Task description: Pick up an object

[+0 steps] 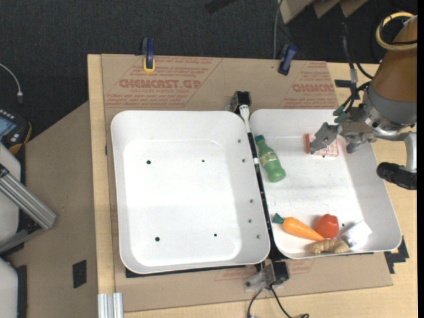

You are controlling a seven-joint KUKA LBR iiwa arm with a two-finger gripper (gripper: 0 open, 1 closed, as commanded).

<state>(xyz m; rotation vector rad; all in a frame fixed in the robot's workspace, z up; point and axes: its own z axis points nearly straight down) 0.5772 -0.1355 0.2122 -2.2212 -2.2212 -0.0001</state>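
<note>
We hung our gripper (326, 146) over the red block (310, 143) at the right bin's (371, 197) far end, fingers apart and empty, and judged it best to centre before lowering.

Robot lab: bench (106, 177) topped with clamped cardboard sheet (199, 78), two white bins (126, 131) with cables (265, 303), grey-orange arm (397, 78), aluminium rail (26, 201), dark carpet (59, 18).
</note>
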